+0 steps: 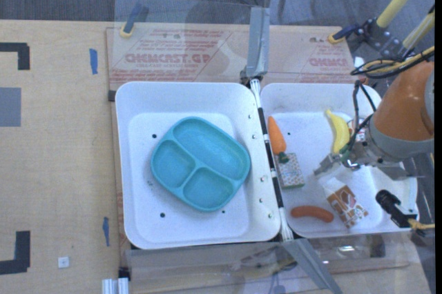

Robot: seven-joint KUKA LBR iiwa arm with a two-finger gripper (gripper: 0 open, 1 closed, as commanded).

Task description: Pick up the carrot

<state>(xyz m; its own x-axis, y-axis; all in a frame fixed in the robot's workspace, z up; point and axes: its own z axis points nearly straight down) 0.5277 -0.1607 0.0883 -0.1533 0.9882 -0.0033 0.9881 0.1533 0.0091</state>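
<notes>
1. Nearest the lens, a sausage lies loose below the carrot.
2. Carrot is lodged against the right bin's left wall, ungrasped.
3. Gripper is poised right of the carrot; whether its jaws are parted cannot be told.

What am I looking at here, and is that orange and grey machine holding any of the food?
This is one camera fixed above a bench, looking down at a slant. The grey and orange machine on the right is a robot arm; its grasping part, the end effector, hangs over the right white bin. Nothing shows between its fingers, so it holds nothing that I can see. That bin has a carrot by its left wall, a banana, a sausage and two small packets. The left bin holds a blue divided plate. The carrot is its target.
</notes>
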